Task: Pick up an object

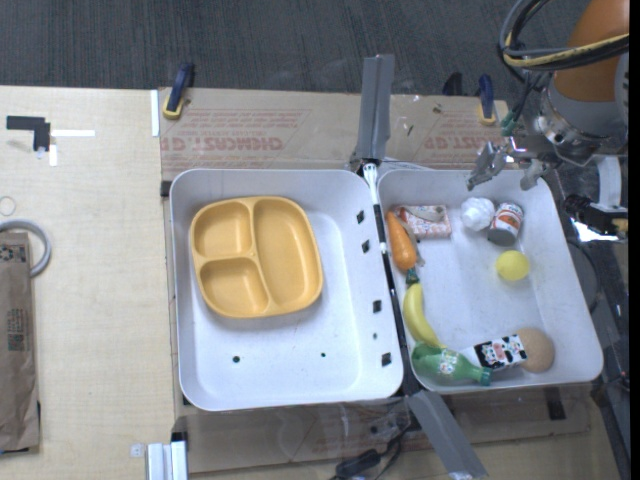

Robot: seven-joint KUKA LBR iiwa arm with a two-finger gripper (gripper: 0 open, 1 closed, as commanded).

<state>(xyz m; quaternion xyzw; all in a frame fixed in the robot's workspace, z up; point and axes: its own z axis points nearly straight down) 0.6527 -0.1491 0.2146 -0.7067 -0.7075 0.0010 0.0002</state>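
The two-finger metal gripper (508, 165) hangs above the far rim of the right-hand shallow white bin (572, 268), its fingers spread apart and pinching nothing — so the pick has not begun in any visible sense.

Taking that bin as the landmark, every candidate lies inside it. Nearest the gripper, at the bin's far end, sit a crumpled white ball (478, 212) and, touching it on the right, a small red-and-white can (506, 222). Just nearer the camera than the can is a small yellow ball (513, 266). Along the bin's left wall run a flat pink-and-white packet (425, 221), an orange carrot (401, 243) and a yellow banana (417, 314). At the near end lie a green plastic bottle (447, 365), a small black-and-white carton (501, 353) and a tan egg-shaped object (537, 350).

Left of the bin, in its neighbour, rests a yellow three-compartment plate (257, 256).

As I judge it, everything remains: descend, close on one item — likely the white ball or can — and lift.
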